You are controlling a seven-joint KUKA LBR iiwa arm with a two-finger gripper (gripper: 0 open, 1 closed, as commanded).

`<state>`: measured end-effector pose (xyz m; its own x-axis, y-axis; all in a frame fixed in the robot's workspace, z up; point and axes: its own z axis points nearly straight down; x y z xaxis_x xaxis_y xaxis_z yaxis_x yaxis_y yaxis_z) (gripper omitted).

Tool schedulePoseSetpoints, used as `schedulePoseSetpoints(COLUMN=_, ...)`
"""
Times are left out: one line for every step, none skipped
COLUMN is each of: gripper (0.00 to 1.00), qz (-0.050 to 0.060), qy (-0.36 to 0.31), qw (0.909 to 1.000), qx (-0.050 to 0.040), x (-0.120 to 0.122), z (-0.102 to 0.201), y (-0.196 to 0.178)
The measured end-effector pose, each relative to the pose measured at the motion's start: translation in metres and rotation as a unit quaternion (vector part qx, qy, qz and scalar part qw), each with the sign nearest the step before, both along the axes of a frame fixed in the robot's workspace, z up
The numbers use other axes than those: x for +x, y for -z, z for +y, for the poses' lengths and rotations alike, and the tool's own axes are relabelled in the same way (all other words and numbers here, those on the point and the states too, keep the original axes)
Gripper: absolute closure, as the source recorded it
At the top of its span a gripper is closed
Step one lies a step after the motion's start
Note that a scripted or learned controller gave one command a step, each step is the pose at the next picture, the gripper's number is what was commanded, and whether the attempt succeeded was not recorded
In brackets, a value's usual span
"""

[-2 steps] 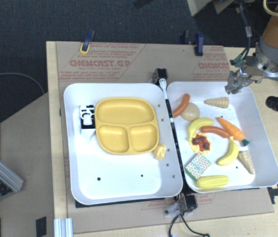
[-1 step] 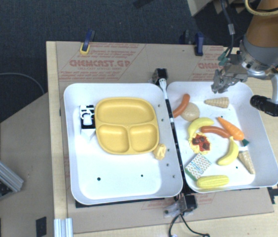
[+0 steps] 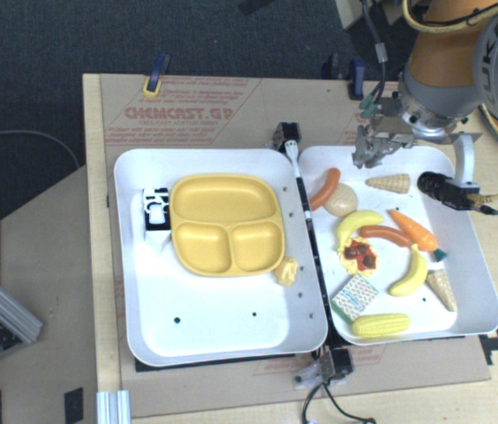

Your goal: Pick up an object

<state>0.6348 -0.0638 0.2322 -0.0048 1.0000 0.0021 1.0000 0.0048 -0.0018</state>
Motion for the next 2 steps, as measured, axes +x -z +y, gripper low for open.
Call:
schedulePoseSetpoints(gripper=1.00, qz=0.001, qy=0.001, qw=1.0000, qx=-0.0005, x=-0.0157, z=0.0234, y=0.0077)
schedulePoseSetpoints(gripper=1.00, qz=0.000, qy=0.002, qw=1.0000, qx=-0.0011, x=-0.0096, z=0.0218, y=0.0166)
